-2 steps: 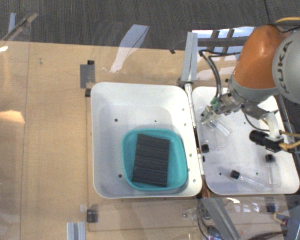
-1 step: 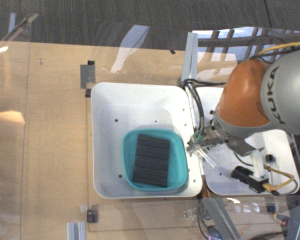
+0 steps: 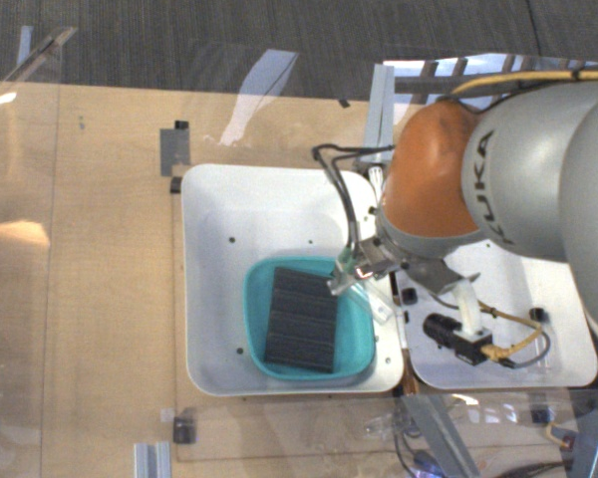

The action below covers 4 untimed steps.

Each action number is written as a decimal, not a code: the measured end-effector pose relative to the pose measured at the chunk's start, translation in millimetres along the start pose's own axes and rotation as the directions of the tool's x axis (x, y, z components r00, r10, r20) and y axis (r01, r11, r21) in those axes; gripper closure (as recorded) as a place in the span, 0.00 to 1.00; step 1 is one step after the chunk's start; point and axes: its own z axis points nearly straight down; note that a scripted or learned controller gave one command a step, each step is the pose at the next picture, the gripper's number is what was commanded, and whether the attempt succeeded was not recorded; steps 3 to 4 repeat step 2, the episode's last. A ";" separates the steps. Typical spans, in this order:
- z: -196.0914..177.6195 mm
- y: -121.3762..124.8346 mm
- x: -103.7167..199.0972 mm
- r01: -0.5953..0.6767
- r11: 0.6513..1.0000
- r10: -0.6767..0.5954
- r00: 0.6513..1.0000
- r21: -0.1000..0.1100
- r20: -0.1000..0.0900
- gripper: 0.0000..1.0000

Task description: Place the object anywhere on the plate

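Teal plate [image 3: 359, 352] in left bin [image 3: 209, 267], dark ribbed object [image 3: 301, 319] lying flat on it, so placement looks done. Gripper [image 3: 347, 279] at object's upper right corner, grip state unclear; retreat probably left.

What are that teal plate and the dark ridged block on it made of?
The plate looks like smooth moulded plastic, with an even teal colour and a soft sheen. The block looks matte, perhaps rubber or foam: dull dark grey with parallel ridges. Its material is uncertain.
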 end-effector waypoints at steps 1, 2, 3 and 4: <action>-0.1 -0.1 -0.4 -0.001 1.000 0.001 1.000 0.000 0.000 0.00; -26.0 -6.1 -17.2 0.051 0.999 -0.051 0.999 -0.001 0.001 0.00; -26.0 -6.1 -17.2 0.051 0.999 -0.051 0.999 -0.001 0.001 0.00; -26.0 -6.1 -17.2 0.051 0.999 -0.051 0.999 -0.001 0.001 0.00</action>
